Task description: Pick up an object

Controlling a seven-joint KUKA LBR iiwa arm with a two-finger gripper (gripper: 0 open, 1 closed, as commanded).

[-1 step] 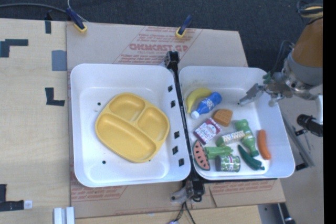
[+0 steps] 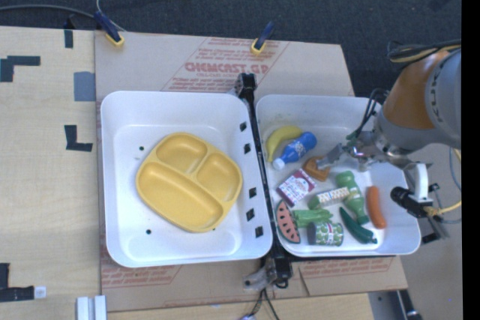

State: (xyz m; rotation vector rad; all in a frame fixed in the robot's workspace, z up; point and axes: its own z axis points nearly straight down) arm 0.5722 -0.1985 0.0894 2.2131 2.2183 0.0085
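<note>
Robot gripper [image 2: 335, 155] low in the right bin [image 2: 397, 240], among toy food

Whether it is open or closed cannot be told. A small brown piece [image 2: 316, 169] lies just beside it: probably light, rigid plastic, best pinched across its middle

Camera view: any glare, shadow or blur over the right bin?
Camera view: even light, soft overall; right bin white walls bright, not blown out; faint shadows under the banana; pincer small and blurred, tips indistinct; arm sharp enough.
</note>
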